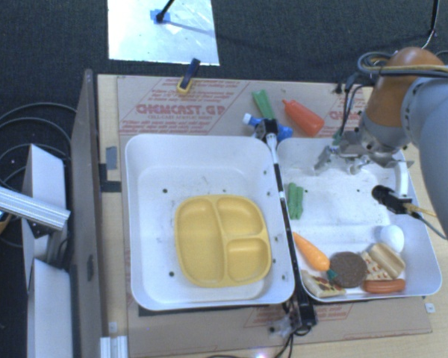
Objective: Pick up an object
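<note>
My gripper (338, 162) hangs over the far end of the right bin (336, 211), open, with nothing between its fingers. Nearer the front of this bin lie a green pod (295, 200), an orange carrot (311, 251), a brown round patty (348, 268), a white egg (392, 237), a bun (387, 259), a red sausage (384, 286) and a sandwich piece (321, 284). All of them sit well in front of the gripper, and none touches it.
The left bin (157, 170) holds a yellow divided plate (223, 239). Behind the bins, on the cardboard, lie a green piece (263, 104), an orange-red bottle (304, 118) and a blue toy (265, 127). A yellow-and-blue item (187, 80) lies farther back.
</note>
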Motion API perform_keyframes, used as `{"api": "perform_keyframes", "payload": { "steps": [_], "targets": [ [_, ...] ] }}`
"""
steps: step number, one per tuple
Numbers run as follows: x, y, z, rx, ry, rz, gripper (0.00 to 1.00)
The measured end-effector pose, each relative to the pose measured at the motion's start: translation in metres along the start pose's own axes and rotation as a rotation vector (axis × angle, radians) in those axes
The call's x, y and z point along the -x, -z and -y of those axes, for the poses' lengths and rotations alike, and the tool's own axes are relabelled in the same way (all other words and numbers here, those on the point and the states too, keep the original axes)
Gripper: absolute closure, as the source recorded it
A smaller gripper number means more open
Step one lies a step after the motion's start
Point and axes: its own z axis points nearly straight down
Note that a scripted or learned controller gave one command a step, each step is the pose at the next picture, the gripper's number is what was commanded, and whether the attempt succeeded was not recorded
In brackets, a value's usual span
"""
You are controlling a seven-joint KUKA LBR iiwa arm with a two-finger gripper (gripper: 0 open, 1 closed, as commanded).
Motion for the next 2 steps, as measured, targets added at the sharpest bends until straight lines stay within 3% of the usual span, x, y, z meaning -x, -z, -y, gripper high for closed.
{"api": "perform_keyframes", "payload": {
  "steps": [1, 2],
  "targets": [
    [-0.001, 0.012, -0.002, 0.004, 0.004, 0.001, 1.00],
    [-0.048, 0.007, 0.000, -0.001, 0.008, -0.002, 1.00]
  ]
}}
